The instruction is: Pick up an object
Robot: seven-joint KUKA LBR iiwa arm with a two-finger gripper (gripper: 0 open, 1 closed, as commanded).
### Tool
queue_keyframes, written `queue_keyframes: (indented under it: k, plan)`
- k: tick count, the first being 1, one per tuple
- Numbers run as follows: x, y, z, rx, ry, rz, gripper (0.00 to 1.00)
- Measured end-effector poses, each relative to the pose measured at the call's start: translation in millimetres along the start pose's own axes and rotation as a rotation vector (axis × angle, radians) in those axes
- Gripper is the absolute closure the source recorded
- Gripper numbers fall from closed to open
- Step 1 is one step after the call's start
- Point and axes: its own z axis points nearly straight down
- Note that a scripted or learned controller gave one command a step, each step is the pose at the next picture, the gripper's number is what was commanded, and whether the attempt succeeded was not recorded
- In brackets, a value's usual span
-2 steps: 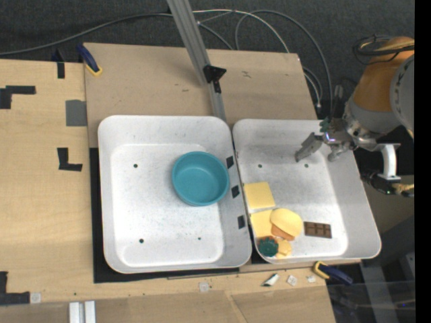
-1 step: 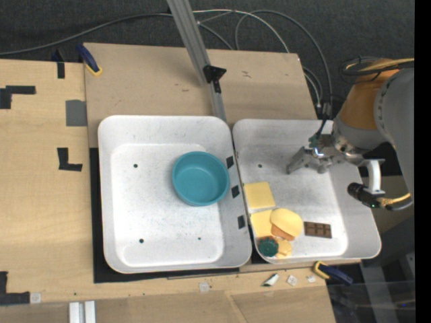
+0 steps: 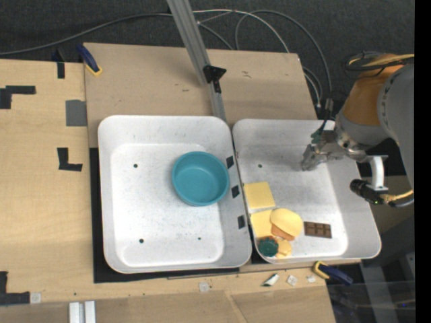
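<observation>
My arm (image 3: 394, 106): grey casing, rounded, with an orange band (image 3: 363, 103) above the wrist. Wrist housing pale grey and metallic. My pincer (image 3: 311, 159): small, grey metal. Black cable with a yellow stretch (image 3: 380, 195) loops off the near side; a white bracket sits beside it.

cam: single, fixed overhead | slanted down | both bins (image 3: 168, 130) framed

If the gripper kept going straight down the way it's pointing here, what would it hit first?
Most likely the bare floor of the right bin. The gripper hangs over its upper part, pointing down. The yellow block, the burger-like toy and the brown bar lie lower in the view, seemingly off that line, though depth is unclear.
</observation>
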Motion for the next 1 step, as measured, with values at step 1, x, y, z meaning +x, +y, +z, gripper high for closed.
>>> queue_keyframes:
  k: [1]
  plan:
    - [6.4, 1.1, -44.0, -0.004, 0.001, 0.001, 1.0]
